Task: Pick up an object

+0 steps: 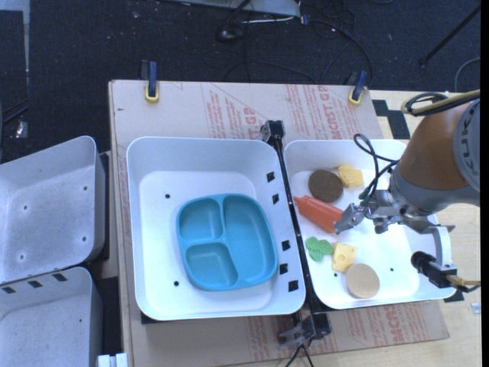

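The right bin [397, 285] holds several toy foods: an orange carrot [318, 212], a brown round patty [325, 184], a yellow piece [351, 176], a green leafy piece [318, 246], a yellow cheese wedge [344, 257] and a tan round disc [362, 280]. My gripper [353, 216] hangs low over this bin, just right of the carrot's lower end, with the cheese wedge below it. Nothing shows between its fingers.
The left bin [145, 205] carries a blue divided plate [226, 240]. A black divider rail [289, 205] runs between the bins. White lids [46, 205] lie off the bench at the left. Yellow clamps [152, 92] hold the board's far edge.
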### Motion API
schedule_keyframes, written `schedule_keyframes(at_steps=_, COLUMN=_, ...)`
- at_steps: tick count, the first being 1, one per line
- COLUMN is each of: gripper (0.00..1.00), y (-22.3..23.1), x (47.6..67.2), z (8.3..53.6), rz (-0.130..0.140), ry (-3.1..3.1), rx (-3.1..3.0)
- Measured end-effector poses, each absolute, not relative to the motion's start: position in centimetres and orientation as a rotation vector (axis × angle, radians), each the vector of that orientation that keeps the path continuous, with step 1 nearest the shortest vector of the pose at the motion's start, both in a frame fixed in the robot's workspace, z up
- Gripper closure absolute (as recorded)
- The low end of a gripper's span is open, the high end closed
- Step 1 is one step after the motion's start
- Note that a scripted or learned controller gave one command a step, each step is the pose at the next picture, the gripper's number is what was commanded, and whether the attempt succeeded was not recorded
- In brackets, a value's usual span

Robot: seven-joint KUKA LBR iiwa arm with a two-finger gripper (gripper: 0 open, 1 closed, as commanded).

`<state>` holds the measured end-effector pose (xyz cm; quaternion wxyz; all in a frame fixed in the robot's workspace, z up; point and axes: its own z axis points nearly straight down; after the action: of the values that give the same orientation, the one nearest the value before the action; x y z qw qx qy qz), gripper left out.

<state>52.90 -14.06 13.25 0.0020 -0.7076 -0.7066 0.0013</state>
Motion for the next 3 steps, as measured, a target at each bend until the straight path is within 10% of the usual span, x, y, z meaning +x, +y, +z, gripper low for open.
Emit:
schedule_keyframes(at_steps=1, gripper=0.00, y=-14.0, x=52.8, z=9.0, rz=0.003, ry=-2.218, rx=-2.220)
schedule_keyframes(at_steps=2, gripper=1.00, y=-14.0, x=52.9, z=10.2, rz=0.000, ry=-2.218, rx=-2.224)
schedule_keyframes(at_steps=3, gripper=1.00, y=-13.2, x=52.9, z=16.2, rz=-0.005, ry=-2.228, rx=-2.221)
